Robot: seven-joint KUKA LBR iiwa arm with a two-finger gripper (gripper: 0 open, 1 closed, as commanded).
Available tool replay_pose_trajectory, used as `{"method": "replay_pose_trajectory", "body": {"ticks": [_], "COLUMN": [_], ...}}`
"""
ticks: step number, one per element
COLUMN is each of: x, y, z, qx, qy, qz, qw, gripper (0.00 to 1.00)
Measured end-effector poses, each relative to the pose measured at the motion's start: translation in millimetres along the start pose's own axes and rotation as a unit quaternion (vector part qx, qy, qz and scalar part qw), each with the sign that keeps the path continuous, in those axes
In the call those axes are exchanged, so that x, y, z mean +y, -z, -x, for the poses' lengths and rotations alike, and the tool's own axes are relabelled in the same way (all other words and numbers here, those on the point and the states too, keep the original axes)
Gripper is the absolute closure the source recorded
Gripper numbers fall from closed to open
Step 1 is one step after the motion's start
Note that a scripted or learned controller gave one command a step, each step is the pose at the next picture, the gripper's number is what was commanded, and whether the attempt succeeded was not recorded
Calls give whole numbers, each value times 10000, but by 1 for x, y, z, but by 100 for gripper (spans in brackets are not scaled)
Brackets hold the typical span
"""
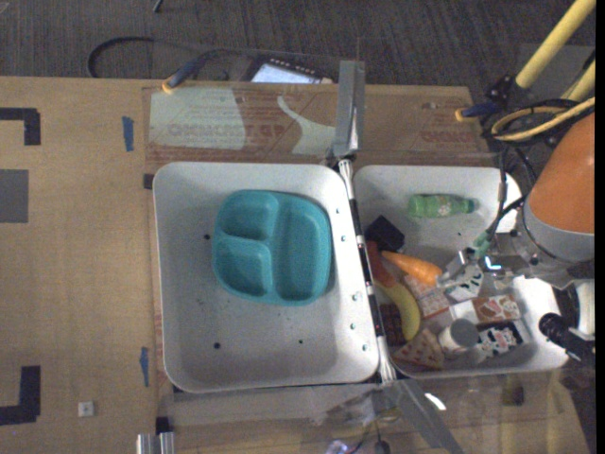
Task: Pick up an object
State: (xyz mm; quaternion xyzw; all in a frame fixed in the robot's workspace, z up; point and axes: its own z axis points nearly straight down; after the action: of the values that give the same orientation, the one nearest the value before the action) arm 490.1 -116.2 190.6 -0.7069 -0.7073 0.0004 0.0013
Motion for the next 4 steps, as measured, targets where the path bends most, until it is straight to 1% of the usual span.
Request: {"method": "replay_pose_trajectory", "body": {"ticks": [1,2,3,4], "x": [53,54,25,67], "y": [-51,-51,60,-96], "z": [-11,-11,14,-19], "qx": [-8,-9,-12,-9], "qy": [615,615,1164,1543], "qz": [19,19,24,23], "qw": [9981,9981,9932,9880], "gripper": [0,0,0,0]}}
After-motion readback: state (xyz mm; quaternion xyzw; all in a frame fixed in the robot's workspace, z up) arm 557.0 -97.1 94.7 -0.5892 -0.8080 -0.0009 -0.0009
